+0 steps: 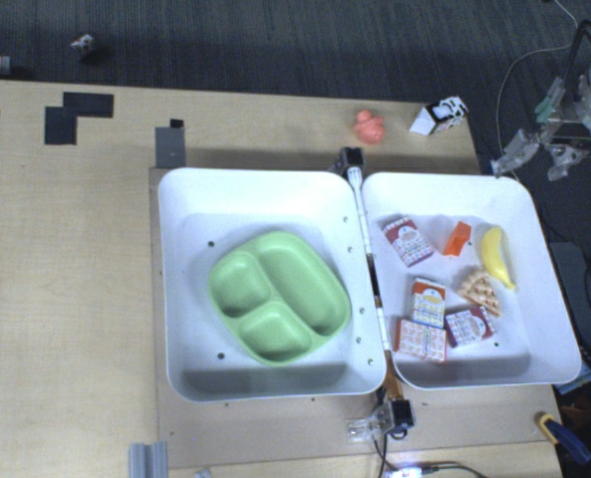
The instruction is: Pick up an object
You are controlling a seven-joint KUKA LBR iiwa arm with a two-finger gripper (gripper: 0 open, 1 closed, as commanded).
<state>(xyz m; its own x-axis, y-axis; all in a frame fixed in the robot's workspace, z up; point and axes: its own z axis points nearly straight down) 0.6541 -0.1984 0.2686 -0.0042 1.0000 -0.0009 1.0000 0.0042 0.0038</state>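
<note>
A: Objects for picking are noted in the right bin (pixel 534 361), lower right of centre. What is recorded, by size?

B: The left bin (pixel 180 267) is logged first, with a green divided plate (pixel 278 295) lying in it. In the right bin, small cartons (pixel 427 305), a yellow banana (pixel 495 257), a waffle-like piece (pixel 481 292) and an orange block (pixel 457 238) are listed, mostly apart.

A: And the gripper (pixel 549 147)?

B: It is seen at the upper right edge, outside the bin; whether the claw is wide or narrow cannot be told. Nothing is seen lifted. The task is judged not begun: approach, grasp and lift are left.
</note>
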